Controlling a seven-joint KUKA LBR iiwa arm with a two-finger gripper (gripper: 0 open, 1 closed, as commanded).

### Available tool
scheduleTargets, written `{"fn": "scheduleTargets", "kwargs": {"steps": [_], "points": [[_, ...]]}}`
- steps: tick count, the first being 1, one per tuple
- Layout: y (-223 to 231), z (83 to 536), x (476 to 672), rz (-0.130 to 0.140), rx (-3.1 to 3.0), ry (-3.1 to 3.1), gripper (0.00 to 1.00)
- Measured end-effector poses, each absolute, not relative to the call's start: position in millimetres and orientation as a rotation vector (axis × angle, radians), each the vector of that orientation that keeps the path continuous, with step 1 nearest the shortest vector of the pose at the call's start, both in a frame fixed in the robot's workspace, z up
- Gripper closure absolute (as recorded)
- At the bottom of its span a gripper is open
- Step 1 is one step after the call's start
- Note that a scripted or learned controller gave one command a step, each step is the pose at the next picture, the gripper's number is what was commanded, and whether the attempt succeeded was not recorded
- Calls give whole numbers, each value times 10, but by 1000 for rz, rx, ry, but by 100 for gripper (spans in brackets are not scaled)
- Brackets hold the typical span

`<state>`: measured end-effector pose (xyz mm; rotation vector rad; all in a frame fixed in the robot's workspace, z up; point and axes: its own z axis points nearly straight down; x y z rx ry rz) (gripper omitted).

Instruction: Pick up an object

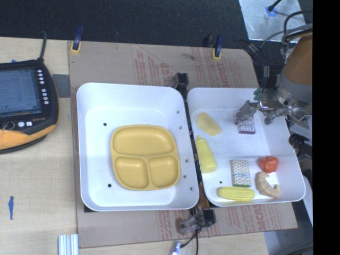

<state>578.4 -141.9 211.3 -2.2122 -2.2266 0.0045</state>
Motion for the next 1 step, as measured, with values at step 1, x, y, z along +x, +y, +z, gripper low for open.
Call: {"fn": "scheduleTargets", "kwargs": {"steps": [1], "points": [[-1958, 1876, 5750, 8, -2214, -2224, 0]]}}
